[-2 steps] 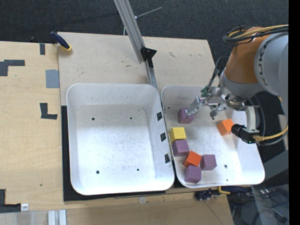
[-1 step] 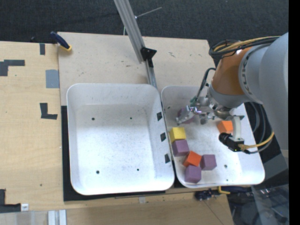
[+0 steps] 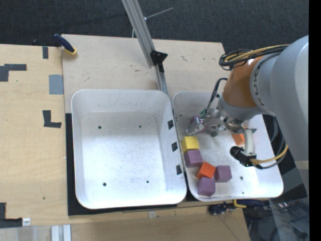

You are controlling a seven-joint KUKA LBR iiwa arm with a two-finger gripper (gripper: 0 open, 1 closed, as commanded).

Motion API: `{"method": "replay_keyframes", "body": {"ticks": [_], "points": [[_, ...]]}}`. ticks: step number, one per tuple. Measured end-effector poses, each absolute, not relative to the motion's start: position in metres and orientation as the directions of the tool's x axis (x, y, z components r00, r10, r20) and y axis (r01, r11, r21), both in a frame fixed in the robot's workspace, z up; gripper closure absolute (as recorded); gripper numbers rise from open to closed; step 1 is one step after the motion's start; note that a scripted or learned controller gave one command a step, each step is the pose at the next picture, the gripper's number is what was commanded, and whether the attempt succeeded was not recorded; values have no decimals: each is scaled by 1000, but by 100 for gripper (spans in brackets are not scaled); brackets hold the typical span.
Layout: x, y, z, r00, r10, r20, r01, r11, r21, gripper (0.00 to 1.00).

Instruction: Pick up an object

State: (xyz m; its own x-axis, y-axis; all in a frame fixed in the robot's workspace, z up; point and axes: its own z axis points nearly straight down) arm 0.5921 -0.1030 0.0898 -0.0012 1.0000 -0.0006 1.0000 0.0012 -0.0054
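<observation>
My gripper (image 3: 201, 125) hangs low over the upper part of the right bin (image 3: 261, 185), below the orange-banded wrist. Just under and left of it lies a yellow block (image 3: 190, 143), with a purple block (image 3: 193, 157) touching its lower side. Further toward the front sit an orange block (image 3: 205, 171), a second purple block (image 3: 223, 173) and a third purple block (image 3: 206, 186). A small orange piece (image 3: 239, 138) peeks out beside the gripper's body, partly hidden. Nothing is visibly held.
The left bin (image 3: 80, 134) stands beside the right one, their walls meeting near the blocks. A slanted metal rail (image 3: 140, 26) crosses the back of the bench. Cables loop off the arm at the right bin's right side.
</observation>
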Motion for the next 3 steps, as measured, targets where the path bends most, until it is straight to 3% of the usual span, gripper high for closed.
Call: {"method": "replay_keyframes", "body": {"ticks": [1,3], "points": [[593,-102,101,-2,1000,1,1000,2,-3,100],[592,-107,224,-2,1000,-1,1000,2,6,100]]}}
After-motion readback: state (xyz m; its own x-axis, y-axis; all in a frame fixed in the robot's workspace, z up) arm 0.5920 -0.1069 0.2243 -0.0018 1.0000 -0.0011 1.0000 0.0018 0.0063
